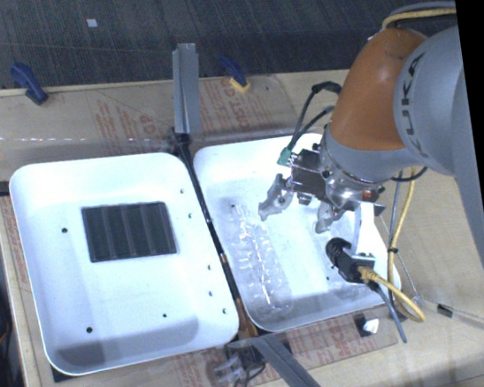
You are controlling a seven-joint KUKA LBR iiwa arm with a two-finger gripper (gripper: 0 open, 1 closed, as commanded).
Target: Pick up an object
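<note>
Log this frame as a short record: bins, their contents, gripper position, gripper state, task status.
left bin: holds a dark ribbed rectangular block, lying flat near its middle
right bin: holds a clear plastic bottle, lying lengthwise along its left side
gripper: over the right bin, to the right of the bottle
gripper state: open, nothing between its fingers
arm: reaches in from the right
task status: no object picked up yet

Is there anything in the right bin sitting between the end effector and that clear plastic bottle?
Nothing visible. The end effector hangs over the right bin, just right of the clear bottle lying on the bin floor, with bare white floor between them.
</note>
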